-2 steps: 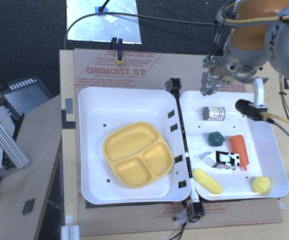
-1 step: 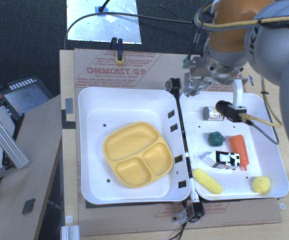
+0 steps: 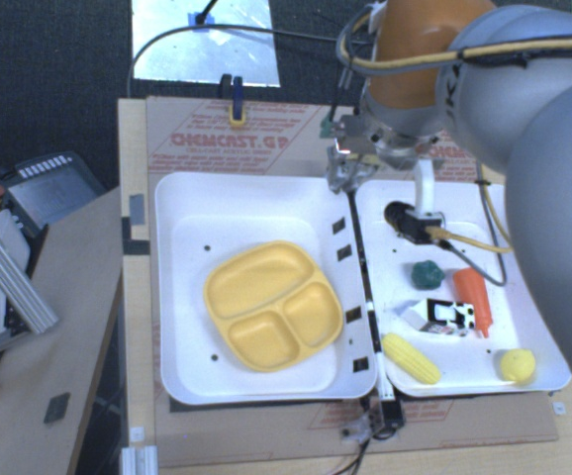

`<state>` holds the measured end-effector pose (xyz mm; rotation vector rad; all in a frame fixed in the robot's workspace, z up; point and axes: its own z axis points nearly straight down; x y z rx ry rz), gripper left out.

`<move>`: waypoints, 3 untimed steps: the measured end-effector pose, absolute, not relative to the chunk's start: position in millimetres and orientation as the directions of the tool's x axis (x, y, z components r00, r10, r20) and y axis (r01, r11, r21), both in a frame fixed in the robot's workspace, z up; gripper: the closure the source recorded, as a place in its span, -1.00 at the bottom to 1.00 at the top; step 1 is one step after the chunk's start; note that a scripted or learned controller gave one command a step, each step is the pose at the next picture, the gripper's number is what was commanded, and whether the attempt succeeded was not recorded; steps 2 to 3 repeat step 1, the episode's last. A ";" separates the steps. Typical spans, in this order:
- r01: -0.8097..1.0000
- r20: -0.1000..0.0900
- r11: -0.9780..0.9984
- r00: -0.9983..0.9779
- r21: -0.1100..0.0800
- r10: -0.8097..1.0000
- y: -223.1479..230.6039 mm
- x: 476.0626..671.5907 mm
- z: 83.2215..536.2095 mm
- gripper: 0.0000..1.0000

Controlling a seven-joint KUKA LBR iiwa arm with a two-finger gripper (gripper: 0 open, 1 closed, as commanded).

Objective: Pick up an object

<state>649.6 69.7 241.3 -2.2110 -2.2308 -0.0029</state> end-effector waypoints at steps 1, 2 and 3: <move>1.000 0.001 0.008 -0.008 -0.002 1.000 110.6 633.3 214.4 1.00; 1.000 0.001 0.008 -0.008 -0.002 1.000 110.6 633.3 214.4 1.00; 1.000 0.001 0.008 -0.008 -0.002 1.000 110.6 633.3 214.4 1.00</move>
